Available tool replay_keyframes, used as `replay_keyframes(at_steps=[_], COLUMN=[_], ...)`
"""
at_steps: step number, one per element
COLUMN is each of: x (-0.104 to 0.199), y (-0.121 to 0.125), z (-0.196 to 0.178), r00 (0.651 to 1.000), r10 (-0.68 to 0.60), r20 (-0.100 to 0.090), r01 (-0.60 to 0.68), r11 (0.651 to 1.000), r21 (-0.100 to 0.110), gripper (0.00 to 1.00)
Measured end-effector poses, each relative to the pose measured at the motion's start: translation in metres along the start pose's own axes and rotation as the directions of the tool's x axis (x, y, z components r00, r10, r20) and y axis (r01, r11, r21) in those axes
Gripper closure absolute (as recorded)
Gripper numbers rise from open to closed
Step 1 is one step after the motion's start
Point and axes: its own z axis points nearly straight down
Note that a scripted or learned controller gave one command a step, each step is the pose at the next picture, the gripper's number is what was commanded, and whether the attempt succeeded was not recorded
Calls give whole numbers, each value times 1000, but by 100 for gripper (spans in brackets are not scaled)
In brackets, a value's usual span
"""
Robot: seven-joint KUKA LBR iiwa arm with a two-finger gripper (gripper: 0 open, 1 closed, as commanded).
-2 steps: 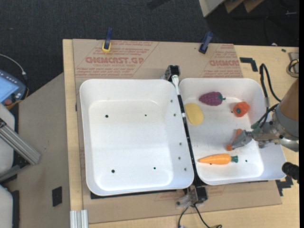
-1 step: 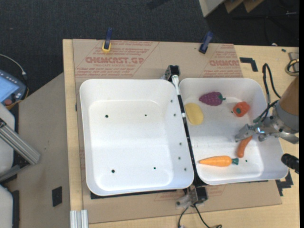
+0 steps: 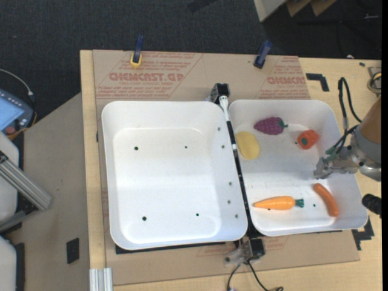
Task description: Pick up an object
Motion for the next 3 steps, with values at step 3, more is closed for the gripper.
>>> replay_keyframes(at_steps=[3], x=[124], y=[85], z=[-377], r00=[1000], r10=[-6], r20=[1], r01=[6], r11=[1000], r21=[-18], gripper=[100])
